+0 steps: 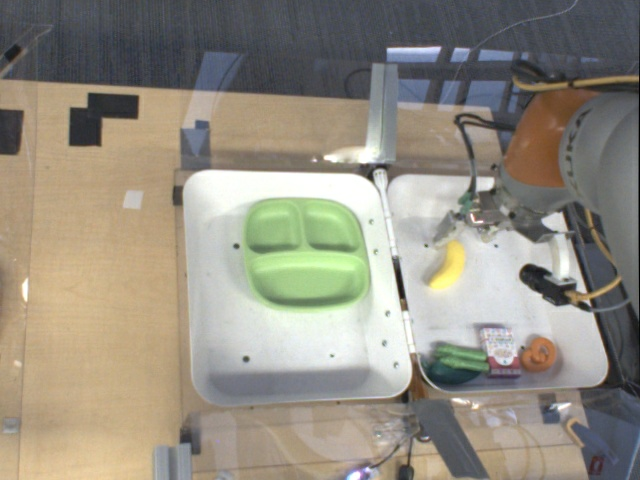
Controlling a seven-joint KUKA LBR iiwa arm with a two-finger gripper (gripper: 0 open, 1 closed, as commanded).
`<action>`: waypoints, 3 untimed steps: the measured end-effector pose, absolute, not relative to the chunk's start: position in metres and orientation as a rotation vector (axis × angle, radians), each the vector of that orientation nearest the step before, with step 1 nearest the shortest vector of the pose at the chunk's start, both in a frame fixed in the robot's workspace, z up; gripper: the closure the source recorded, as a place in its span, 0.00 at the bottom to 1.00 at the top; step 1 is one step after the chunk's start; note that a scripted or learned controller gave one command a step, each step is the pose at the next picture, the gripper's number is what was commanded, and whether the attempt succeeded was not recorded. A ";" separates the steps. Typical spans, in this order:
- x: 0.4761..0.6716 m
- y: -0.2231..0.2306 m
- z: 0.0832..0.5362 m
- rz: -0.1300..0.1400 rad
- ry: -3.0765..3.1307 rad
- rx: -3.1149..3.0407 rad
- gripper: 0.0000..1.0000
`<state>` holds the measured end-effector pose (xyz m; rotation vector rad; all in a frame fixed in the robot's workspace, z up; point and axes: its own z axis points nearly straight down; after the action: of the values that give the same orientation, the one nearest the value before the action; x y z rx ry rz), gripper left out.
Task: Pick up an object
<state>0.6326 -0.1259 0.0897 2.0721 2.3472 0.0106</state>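
Note:
In the right bin (580,298) a yellow banana (447,266) lies near the middle-left of the floor. My gripper (456,222) hangs just above and behind the banana's upper end, reaching in from the right on the grey arm with its orange band (535,143). It stands open, and nothing sits between its fingers. Along the bin's front edge lie a green vegetable-like object (458,360), a small red and white box (499,350) and a small orange object (540,354).
The left bin (215,268) bears a green divided plate (305,251). A metal divider (392,268) separates the two bins. A black cable end (545,284) hangs from the arm over the right bin's right side.

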 end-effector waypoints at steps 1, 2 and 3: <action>0.584 -0.118 0.091 0.013 2.349 2.070 0.00; 0.587 -0.116 0.104 0.023 2.350 2.065 1.00; 0.582 -0.042 0.220 0.008 2.379 2.044 1.00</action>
<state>0.5820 -0.0418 0.2198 2.0442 2.3789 0.0079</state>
